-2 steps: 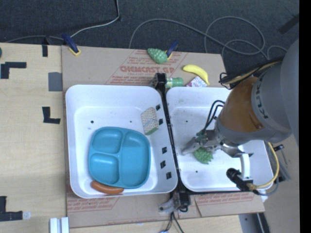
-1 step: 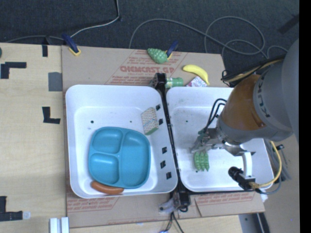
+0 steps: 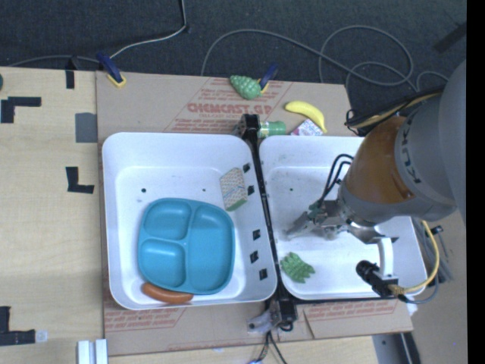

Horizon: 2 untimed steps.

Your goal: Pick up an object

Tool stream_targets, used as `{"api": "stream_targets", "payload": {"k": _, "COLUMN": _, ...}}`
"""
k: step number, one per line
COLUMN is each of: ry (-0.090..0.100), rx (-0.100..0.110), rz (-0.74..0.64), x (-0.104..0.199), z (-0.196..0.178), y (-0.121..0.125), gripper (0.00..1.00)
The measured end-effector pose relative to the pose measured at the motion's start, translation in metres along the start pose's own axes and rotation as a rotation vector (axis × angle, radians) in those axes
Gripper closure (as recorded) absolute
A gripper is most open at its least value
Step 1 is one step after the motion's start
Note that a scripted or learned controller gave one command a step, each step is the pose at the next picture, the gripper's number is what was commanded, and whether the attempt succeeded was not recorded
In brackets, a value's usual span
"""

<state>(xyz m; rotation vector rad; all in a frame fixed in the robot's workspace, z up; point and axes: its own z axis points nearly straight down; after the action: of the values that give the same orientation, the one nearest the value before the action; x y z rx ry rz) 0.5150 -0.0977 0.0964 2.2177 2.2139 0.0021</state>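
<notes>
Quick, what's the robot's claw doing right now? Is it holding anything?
Claw: low in the right bin, above the green leafy toy. Nothing shows between its tips; open or shut cannot be told.

Bulky grey arm (image 3: 439,150) with an orange band (image 3: 379,169); black cables apparently run along its wrist.

A small green leafy toy (image 3: 297,267), crinkled like a lettuce piece, lies flat on the floor of the right bin (image 3: 303,154) near its front left corner. In the left bin (image 3: 121,158) a blue divided plate (image 3: 186,246) with three compartments rests flat, an orange-red sausage-shaped toy (image 3: 167,294) lies along its front edge, and a small tan-and-green sponge-like block (image 3: 235,187) leans against the bin's right wall.
</notes>
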Motion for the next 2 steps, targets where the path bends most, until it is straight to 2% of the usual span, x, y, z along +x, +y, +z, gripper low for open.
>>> {"api": "stream_targets", "payload": {"k": 1, "ry": 0.003, "rx": 0.006, "rz": -0.002, "x": -0.028, "z": -0.062, "y": 0.049, "gripper": 0.0}}
{"api": "stream_targets", "payload": {"k": 2, "ry": 0.004, "rx": 0.009, "rz": -0.002, "x": -0.071, "z": -0.032, "y": 0.046, "gripper": 0.0}}
